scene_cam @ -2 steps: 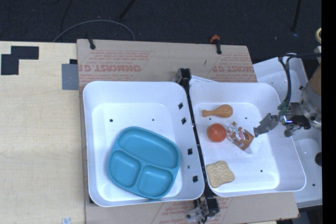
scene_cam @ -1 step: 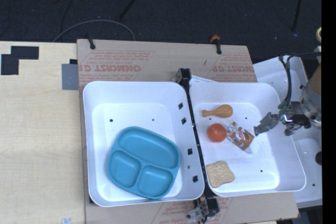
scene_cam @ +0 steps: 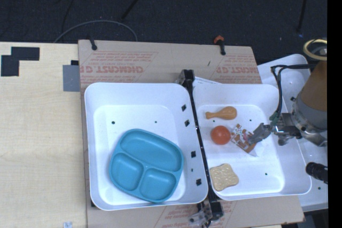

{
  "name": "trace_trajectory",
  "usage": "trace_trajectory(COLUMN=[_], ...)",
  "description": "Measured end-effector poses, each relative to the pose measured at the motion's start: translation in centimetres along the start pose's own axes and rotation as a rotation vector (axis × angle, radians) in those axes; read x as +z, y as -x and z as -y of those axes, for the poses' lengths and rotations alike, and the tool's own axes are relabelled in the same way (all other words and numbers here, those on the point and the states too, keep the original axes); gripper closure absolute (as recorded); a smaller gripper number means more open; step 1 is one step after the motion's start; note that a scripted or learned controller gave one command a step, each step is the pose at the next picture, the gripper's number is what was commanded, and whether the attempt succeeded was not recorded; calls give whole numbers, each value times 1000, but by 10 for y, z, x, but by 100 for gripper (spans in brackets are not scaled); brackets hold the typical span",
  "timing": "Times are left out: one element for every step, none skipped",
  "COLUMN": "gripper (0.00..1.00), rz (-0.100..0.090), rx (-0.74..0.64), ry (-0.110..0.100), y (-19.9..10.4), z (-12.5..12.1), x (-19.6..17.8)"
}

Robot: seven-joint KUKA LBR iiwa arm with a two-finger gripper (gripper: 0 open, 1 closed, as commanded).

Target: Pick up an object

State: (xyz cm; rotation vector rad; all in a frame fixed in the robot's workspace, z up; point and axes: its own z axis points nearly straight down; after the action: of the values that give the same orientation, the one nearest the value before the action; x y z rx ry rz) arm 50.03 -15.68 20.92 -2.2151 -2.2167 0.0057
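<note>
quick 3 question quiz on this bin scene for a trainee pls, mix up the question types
1. True or false: the blue divided tray lies in the left bin.
2. Which item lies nearest the hand? A) slice of toast B) patterned packet C) drumstick
3. Fill in: the round item beside the packet, the tomato, is coloured ____.

Key:
1. True; it takes up much of that bin's floor.
2. B; the hand sits at the packet's right end in the right bin.
3. Red.
</note>
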Motion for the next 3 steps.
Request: trace_trajectory(gripper=[0,0,100], rz=[0,0,1], rx=[1,1,7], ry=[0,-1,3], y=[1,6,8], z=[-9,-8,-9], x=[51,113,100])
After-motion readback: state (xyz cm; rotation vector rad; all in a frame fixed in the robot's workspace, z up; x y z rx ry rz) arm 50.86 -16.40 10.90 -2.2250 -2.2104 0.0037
